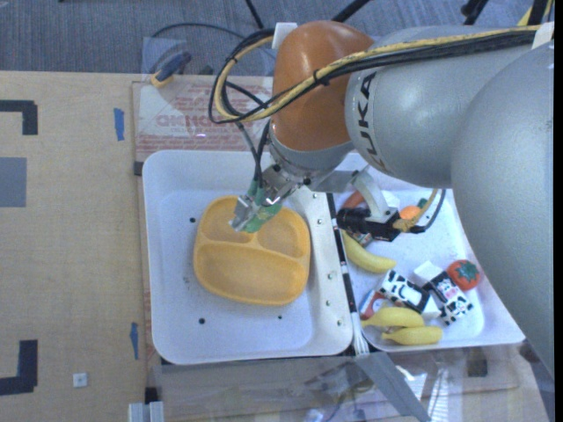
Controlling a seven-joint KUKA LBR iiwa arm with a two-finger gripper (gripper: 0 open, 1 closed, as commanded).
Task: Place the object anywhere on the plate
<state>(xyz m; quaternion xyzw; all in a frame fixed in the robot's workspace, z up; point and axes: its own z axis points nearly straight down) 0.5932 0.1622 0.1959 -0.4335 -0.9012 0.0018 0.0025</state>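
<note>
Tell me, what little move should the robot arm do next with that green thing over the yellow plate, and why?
Probably lower a touch and let go. The gripper sits over the top compartment of the yellow plate in the left bin, with a green object at its tip. The object is already above the plate, so a short drop should land it there.

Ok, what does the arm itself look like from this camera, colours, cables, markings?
The arm is bulky, rounded and grey with an orange band above the wrist. Black and yellow cables loop along it. Dark lettering marks the grey casing. The gripper is small, with green parts.
</note>
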